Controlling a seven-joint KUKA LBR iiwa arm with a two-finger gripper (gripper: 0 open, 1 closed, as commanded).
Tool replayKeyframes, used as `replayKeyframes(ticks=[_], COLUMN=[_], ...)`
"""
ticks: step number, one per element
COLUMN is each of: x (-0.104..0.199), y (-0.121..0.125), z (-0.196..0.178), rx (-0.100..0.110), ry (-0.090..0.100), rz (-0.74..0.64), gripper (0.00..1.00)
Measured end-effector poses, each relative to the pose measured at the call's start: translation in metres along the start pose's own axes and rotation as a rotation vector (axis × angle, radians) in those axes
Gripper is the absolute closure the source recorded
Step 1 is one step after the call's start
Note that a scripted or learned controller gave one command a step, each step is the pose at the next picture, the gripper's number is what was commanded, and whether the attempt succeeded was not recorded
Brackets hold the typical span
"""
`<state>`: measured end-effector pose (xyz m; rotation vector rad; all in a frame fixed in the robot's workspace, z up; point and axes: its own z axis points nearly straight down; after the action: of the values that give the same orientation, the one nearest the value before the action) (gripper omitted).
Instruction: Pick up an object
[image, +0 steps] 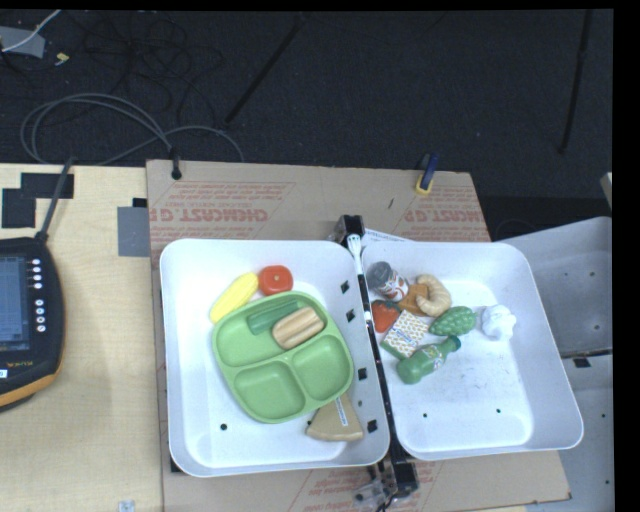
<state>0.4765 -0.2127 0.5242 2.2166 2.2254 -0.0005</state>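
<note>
The left bin (190, 400) holds a green divided tray (285, 385). A hot dog (298, 325) and a green cucumber (270, 314) lie in the tray's far compartment. A yellow banana (234, 296) and a red tomato (275, 279) rest just beyond the tray. A tan wedge (333, 424) lies at the tray's near corner. In the right bin (500, 410) a cluster sits at the far left: a small can (381, 277), a tan pastry (432, 294), a red piece (385, 316), a checkered packet (406, 333), a green bottle (425, 360), a green lumpy piece (454, 322) and a white lump (497, 321).
Both bins stand on a cardboard sheet (300, 200) on the bench. A black and orange control pendant (25, 320) lies at the far left. Cables (100, 110) trail over the dark floor beyond. A blue and yellow clamp (427, 172) sits at the cardboard's far edge.
</note>
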Motion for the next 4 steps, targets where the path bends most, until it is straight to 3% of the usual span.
replayKeyframes(ticks=[4], x=[0.0007], y=[0.0002], z=[-0.0130], rx=[0.002], ry=[0.001], rz=[-0.006], gripper=[1.00])
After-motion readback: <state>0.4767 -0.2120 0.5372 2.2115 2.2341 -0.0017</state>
